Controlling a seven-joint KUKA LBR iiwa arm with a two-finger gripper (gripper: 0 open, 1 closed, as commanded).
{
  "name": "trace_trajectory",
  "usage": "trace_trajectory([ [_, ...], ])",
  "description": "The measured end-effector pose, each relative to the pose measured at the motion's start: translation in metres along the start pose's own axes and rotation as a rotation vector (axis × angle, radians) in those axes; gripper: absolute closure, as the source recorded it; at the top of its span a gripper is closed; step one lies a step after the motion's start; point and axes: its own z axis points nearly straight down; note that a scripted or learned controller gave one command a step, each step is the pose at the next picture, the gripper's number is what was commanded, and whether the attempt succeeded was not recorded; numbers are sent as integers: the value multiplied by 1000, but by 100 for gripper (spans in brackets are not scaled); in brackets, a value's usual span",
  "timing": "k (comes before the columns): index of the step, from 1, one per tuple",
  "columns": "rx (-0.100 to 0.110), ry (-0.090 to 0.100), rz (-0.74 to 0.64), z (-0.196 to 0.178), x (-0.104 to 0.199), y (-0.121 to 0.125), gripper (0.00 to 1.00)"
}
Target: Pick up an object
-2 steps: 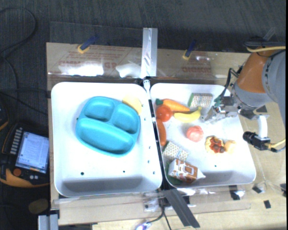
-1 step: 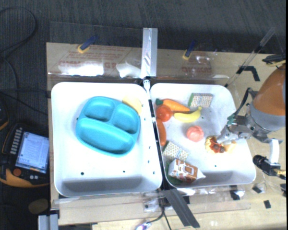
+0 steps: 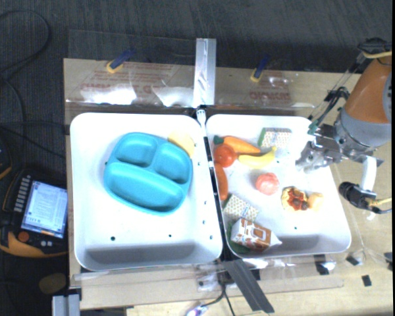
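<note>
Hovering at the right bin's (image 3: 342,236) far edge, the gripper (image 3: 314,155) sits above bare white floor — whether it is apart or together I cannot tell. The pink ball (image 3: 266,182) lies just beside it, probably the nearest pick. The blue tray (image 3: 148,171) occupies the left bin (image 3: 85,242).

Glossy blue plastic tray (image 3: 148,172), smooth white bins (image 3: 92,242)

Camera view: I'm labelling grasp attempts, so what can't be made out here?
- Gripper: small and blurred against the right bin; finger state unreadable.
- Arm: cut off by the right edge.
- Yellow piece: partly hidden behind the blue tray.
</note>
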Motion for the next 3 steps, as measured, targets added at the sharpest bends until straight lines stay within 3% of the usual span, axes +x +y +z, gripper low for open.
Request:
trace_trajectory([
  [1, 1, 0, -102, -58, -3, -63, 100],
  [2, -2, -2, -206, -88, -22, -74, 100],
  [3, 0, 2, -353, -35, 50, -81, 100],
])
